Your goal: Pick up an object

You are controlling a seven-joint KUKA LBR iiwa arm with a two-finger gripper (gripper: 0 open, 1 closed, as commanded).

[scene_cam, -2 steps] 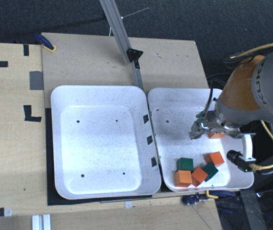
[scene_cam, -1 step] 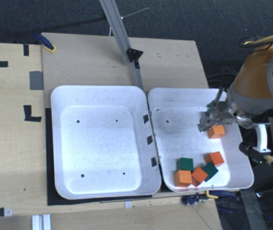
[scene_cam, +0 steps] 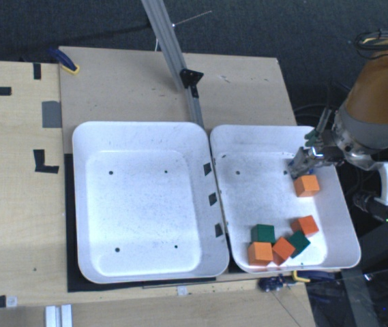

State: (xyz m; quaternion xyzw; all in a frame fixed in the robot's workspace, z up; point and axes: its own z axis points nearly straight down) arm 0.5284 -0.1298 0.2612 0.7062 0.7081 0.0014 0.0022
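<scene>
My gripper (scene_cam: 301, 165) reaches in from the right over the upper right part of the right bin (scene_cam: 248, 145). An orange block (scene_cam: 307, 185) sits directly below the gripper tip, touching or nearly touching it; I cannot tell whether it is held. Near the bin's front lies a cluster of blocks: a green block (scene_cam: 263, 233), an orange block (scene_cam: 260, 252), a tilted orange block (scene_cam: 283, 248), another green block (scene_cam: 300, 243) and a small orange block (scene_cam: 307, 225).
The left bin (scene_cam: 142, 199) stands beside the right one, sharing a raised rim. A grey metal bar (scene_cam: 170, 39) slants down from the top to the bins' back edge. The arm's orange band (scene_cam: 374, 90) is at the right.
</scene>
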